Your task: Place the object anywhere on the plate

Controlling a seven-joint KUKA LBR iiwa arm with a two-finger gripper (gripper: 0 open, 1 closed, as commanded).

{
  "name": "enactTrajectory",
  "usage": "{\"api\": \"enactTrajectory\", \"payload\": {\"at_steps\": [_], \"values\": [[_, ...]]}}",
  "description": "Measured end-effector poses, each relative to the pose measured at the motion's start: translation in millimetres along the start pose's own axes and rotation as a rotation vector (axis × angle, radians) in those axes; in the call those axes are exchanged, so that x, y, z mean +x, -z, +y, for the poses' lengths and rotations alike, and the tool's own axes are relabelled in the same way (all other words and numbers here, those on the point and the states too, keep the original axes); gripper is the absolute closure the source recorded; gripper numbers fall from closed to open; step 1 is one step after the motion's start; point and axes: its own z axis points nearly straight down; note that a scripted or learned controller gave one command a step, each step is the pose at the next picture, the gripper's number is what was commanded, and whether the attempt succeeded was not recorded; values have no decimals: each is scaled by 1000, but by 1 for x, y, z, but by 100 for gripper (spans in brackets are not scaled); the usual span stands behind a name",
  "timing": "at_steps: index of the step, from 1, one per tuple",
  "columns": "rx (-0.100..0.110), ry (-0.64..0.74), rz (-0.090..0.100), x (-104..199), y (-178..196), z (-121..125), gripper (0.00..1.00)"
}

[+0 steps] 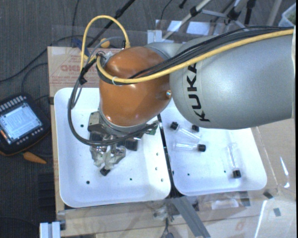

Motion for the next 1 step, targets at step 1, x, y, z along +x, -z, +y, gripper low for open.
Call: {"api": "enactTrajectory", "payload": {"at_steps": [1], "values": [[2, 1, -2, 22, -45, -78, 100]]}}
